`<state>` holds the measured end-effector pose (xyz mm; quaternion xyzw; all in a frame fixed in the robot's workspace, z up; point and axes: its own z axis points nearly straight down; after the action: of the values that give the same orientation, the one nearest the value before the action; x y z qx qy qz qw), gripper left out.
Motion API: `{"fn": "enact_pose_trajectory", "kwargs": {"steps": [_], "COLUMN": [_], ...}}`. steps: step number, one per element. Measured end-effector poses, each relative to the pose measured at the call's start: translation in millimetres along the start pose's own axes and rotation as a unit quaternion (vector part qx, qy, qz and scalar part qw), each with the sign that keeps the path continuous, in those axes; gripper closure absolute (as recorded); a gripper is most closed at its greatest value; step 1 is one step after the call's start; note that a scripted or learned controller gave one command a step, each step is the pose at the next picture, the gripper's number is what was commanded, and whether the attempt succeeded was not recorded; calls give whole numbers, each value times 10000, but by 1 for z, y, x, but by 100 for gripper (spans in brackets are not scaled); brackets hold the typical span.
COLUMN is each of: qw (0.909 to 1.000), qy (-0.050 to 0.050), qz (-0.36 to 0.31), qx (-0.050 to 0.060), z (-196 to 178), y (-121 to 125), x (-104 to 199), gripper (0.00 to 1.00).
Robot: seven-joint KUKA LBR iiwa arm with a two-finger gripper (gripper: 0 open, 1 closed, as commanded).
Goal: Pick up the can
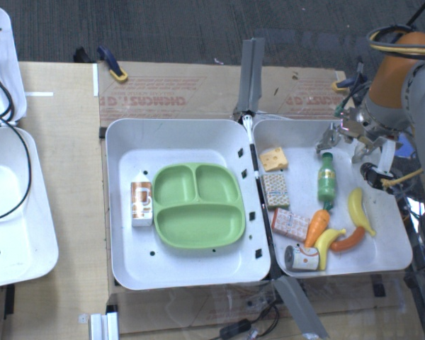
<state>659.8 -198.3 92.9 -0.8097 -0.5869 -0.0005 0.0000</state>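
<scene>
Camera view has our jaws [350, 142] at the far right corner of the right bin [404, 250], hanging over its back edge; we cannot tell how far apart they stand, and we see nothing gripped in them. Above them the grey wrist rises to the orange band [397, 69] at the right edge of the view.

Closest to the jaws is the green bottle [326, 180], lying lengthwise just below them. Right of the bottle lies a yellow banana [359, 212]. Further forward sit a carrot [316, 227], a second, smaller banana [329, 240] and an orange-red pepper [351, 239], bunched and touching one another.

The can [302, 258] lies on its side at the front of the right bin, touching the small banana, well apart from the jaws.

On the left side of that bin we see a cheese wedge [273, 159] at the back, a patterned box [275, 190] in front of it, then a red-and-white packet [290, 224] near the can.

The left bin [120, 211] holds a green divided plate [196, 205] in the middle, with a small brown-and-white carton [142, 203] just beside it to the left. Both bins sit on the desk [71, 91].
</scene>
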Motion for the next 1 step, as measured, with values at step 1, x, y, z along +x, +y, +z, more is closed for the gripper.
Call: {"fn": "enact_pose_trajectory", "kwargs": {"steps": [1], "qw": [9999], "qy": [-7], "qz": [157], "qx": [10], "z": [1], "y": [-58], "x": [23], "gripper": [0]}}
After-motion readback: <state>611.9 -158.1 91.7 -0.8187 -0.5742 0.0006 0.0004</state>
